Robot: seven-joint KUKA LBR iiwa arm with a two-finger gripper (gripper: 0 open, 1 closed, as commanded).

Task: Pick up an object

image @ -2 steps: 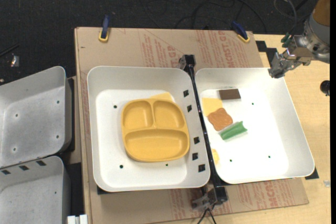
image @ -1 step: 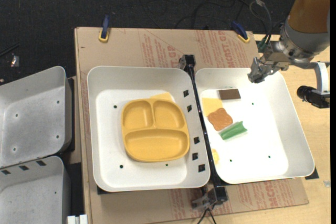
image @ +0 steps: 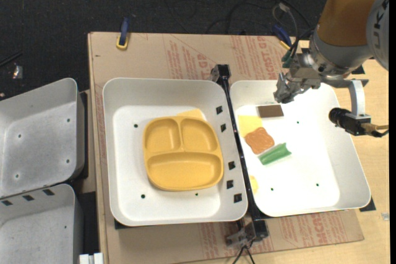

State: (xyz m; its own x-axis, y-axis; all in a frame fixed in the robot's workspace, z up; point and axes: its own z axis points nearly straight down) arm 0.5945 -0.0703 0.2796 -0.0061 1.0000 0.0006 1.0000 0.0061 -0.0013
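Glossy yellow plastic tray (image: 183, 154); smooth white bins (image: 124, 195); matt cardboard-like bench board (image: 161, 55).

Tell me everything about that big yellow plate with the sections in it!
The yellow plate is a divided tray that looks like smooth plastic, with rounded corners. It has three sections: two small ones at the far side and one long one nearer the camera, split by raised ridges. It lies flat, right way up, turned slightly askew, in the middle of the left white bin. A pale yellow flat piece peeks out from under its far edge. Nothing sits in its sections.
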